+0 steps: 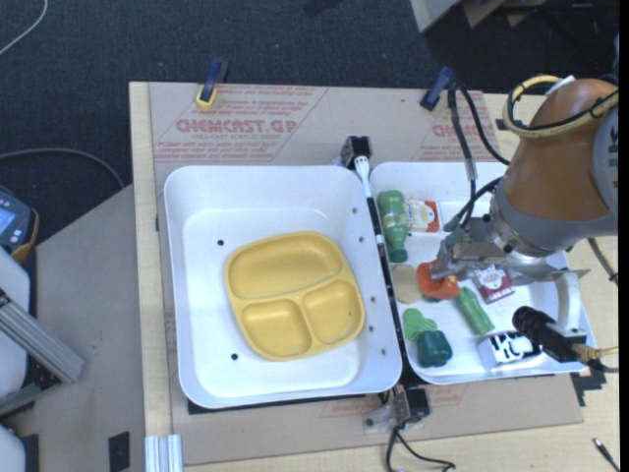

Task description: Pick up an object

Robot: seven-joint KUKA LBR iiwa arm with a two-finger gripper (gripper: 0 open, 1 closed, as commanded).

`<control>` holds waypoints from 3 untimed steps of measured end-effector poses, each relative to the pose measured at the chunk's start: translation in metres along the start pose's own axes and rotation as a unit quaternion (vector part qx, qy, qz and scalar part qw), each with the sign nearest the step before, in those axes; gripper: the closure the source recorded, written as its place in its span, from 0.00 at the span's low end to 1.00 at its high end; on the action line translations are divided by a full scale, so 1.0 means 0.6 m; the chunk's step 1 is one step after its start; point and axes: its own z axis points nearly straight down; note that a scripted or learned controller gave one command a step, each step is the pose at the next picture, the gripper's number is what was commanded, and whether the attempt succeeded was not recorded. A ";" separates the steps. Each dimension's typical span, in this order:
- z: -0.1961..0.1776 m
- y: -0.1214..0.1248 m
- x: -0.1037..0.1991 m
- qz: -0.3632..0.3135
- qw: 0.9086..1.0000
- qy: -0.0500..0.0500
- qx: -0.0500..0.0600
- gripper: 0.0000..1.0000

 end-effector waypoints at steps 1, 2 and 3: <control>-0.018 0.014 -0.009 0.000 1.000 -0.001 -0.004 1.00; -0.031 -0.005 -0.013 0.000 1.000 -0.001 -0.002 1.00; -0.004 -0.009 -0.026 0.001 1.000 0.000 0.000 1.00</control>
